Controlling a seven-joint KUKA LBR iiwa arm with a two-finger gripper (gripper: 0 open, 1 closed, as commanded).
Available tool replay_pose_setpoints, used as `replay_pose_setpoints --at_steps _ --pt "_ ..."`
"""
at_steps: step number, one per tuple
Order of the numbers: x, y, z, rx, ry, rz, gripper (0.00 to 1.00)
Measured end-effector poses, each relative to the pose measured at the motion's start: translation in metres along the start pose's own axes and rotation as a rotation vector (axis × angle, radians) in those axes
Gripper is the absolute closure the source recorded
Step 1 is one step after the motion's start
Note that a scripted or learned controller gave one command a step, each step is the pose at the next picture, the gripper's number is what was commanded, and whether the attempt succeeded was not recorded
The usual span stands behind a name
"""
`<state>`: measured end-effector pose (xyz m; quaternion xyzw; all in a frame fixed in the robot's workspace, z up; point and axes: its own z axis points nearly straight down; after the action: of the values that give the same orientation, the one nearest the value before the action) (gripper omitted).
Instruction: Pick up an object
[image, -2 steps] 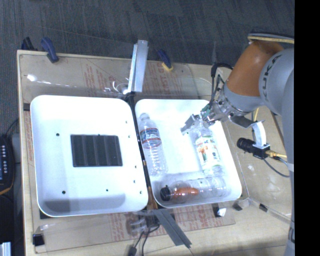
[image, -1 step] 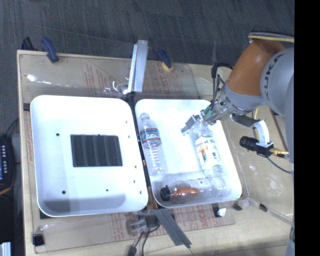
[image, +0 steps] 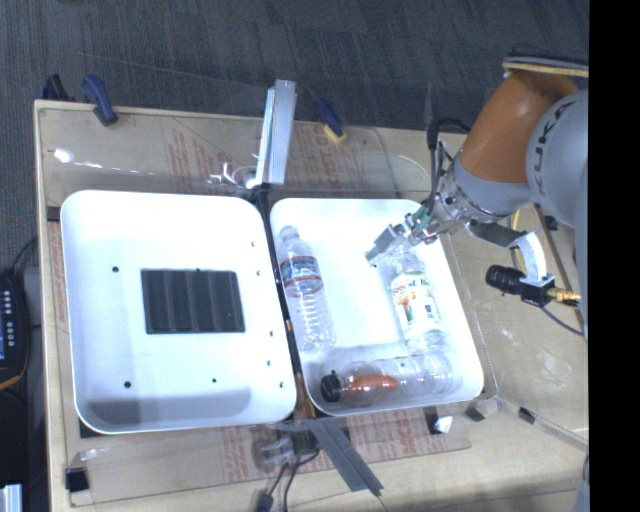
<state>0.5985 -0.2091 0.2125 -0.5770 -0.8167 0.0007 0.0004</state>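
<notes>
The tool (image: 400, 238) hangs over the right bin (image: 345, 215), near its far right corner, just above the top end of a clear bottle (image: 416, 305) with a white and red label. How the tool is set cannot be told from this slanted view; nothing shows between its tips.

Three bottles lie in that bin: the labelled one along the right wall, a water bottle (image: 305, 290) along the left wall, and one with a dark cap (image: 385, 378) across the near edge. The left bin (image: 100, 240) carries only a dark grate (image: 192, 300).

Risks, as I judge them: the bottles are round, smooth and lying flat, so a pinch off centre could squirt one sideways. The nearest bottle sits close to the wall, leaving little room for a tip on that side. Its lower end is near the capped bottle, so a lift may drag or nudge that neighbour. Clear plastic may also flex and slip.
</notes>
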Motion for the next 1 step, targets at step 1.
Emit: replay_pose_setpoints --at_steps 1 --pt "-0.0032 0.0127 0.0118 -0.004 -0.003 -0.1 0.0"
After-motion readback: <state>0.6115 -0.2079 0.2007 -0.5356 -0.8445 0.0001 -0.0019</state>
